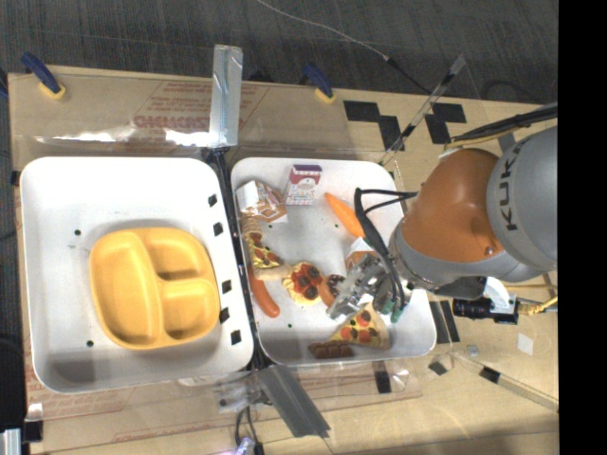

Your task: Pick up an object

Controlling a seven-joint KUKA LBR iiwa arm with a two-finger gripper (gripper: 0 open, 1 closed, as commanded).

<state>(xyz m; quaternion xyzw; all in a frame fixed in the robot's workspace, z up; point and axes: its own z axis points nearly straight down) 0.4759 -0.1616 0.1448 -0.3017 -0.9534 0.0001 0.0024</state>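
Leftmost, the left bin (38,254) carries one yellow divided tray (152,287), set toward its near-left, with bare white floor along the far and right walls. Across the divider, the right bin (285,172) holds toy food: a small carton (303,185) at the far wall, a carrot (342,213) right of it, a sausage (265,297) by the left wall, a round pizza piece (305,282) mid-bin, and a pizza slice (362,329) near the near-right corner. The end effector (365,290) stands low in this bin, just far of the pizza slice and right of the round piece; whether its fingers are apart or together cannot be told. Open floor lies in the bin's middle, between carton and round piece. The arm (455,221) overhangs the right wall above the tabletop (531,368).
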